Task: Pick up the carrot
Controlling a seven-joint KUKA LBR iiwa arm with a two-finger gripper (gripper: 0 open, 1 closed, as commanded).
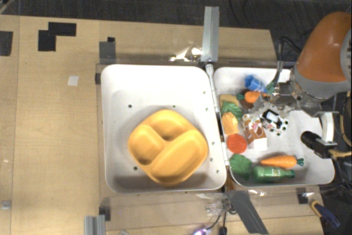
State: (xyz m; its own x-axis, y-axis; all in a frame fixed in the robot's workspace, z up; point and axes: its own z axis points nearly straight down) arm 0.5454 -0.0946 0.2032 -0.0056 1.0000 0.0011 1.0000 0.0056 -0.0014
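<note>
The carrot (279, 161) lies just behind the green bottle (273, 174), touching it. My pincer (278, 97) hangs well beyond it; how wide it stands, I cannot tell.

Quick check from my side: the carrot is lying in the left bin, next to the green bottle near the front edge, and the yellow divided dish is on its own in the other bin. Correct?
Not quite. The carrot lies in the right bin, not the left, beside the green bottle near the front edge. The yellow divided dish sits in the left bin. The camera view shows this.
</note>
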